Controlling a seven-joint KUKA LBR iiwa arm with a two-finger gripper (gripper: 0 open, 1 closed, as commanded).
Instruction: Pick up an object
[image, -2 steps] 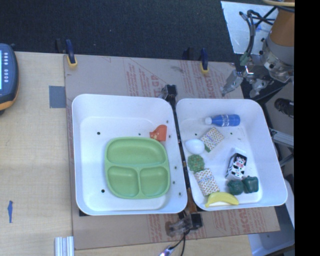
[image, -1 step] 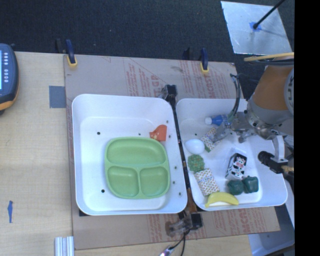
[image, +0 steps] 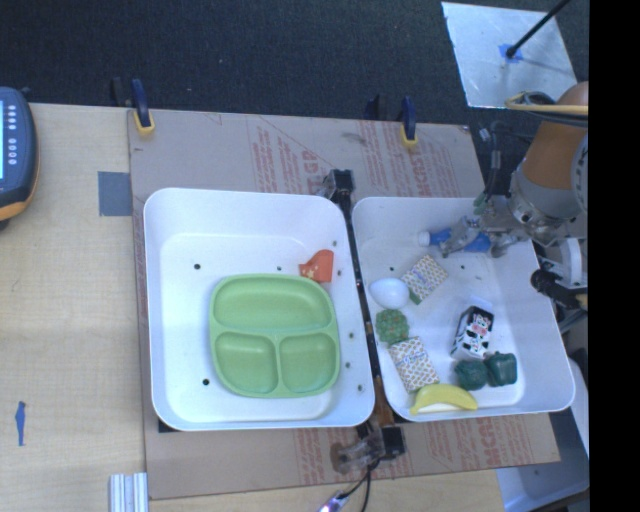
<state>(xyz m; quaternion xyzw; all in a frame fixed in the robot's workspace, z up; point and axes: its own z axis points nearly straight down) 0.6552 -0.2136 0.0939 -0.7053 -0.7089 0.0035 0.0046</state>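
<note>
**Gripper low at far edge of right bin, no object seen held**

Camera view: two white bins are seen side by side on the bench. In the left bin (image: 180, 300) a green divided tray (image: 273, 335) is laid flat, with a small orange piece (image: 319, 265) just beyond its far right corner. The right bin (image: 540, 395) holds the loose items: a white egg (image: 389, 292), a green bumpy ball (image: 392, 326), two patterned packets (image: 426, 277) (image: 414, 362), a black-and-white cow toy (image: 475, 331), a dark green toy (image: 487, 371) and a banana (image: 445, 398) at the near rim. The gripper (image: 478, 238) is seen low at the far side of the right bin, beside a small blue-and-white object (image: 441, 238). Whether the pincer is wide or narrow cannot be told; the metal parts are blurred together. Nothing is seen between them.

Step in hand, judged: closing in on a pick near the blue-and-white object. For a good grasp, the pincer should be centred over that object, kept apart from the bin wall, and closed across the narrow side. A lift should be made straight up. Risk: the object is small and close to the rim, so it may be nudged away.
</note>
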